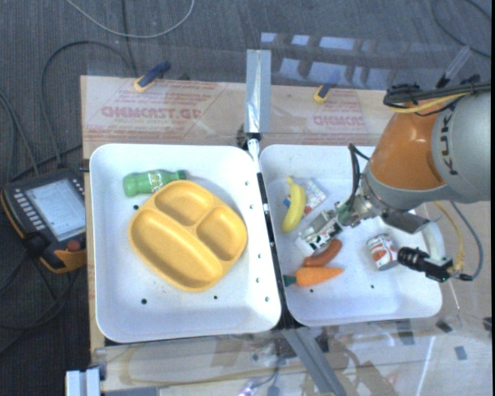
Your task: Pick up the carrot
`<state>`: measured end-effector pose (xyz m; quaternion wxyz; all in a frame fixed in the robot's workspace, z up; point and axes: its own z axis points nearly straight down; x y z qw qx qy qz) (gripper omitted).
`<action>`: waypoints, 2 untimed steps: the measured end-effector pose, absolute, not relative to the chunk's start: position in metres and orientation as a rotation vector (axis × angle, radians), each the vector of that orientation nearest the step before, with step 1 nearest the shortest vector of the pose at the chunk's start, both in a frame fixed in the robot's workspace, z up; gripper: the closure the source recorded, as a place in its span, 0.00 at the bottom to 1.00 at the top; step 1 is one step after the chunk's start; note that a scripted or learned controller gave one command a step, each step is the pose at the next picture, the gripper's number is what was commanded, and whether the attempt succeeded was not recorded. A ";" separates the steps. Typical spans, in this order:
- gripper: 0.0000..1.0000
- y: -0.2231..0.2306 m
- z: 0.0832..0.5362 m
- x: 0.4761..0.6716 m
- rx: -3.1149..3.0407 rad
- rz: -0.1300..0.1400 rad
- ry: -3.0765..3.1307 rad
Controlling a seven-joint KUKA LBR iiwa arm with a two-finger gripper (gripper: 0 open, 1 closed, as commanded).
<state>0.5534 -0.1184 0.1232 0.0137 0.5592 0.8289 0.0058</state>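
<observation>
Carrot (318,276) lying near front wall of right bin (412,308), just below sausage (323,253). Gripper (320,234) hovering above sausage; finger state indiscernible. Advisable: shifting forward, centering over carrot before descending.

arm (445,151): cut off at right | gripper (320,233): fingers unclear

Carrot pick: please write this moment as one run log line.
phase: approach | gripper above sausage, right bin | carrot lying free, not grasped | banana beside
</observation>
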 end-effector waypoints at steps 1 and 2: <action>0.00 -0.144 0.112 0.507 1.598 0.043 2.632; 0.00 -0.144 0.111 0.506 1.543 0.037 2.660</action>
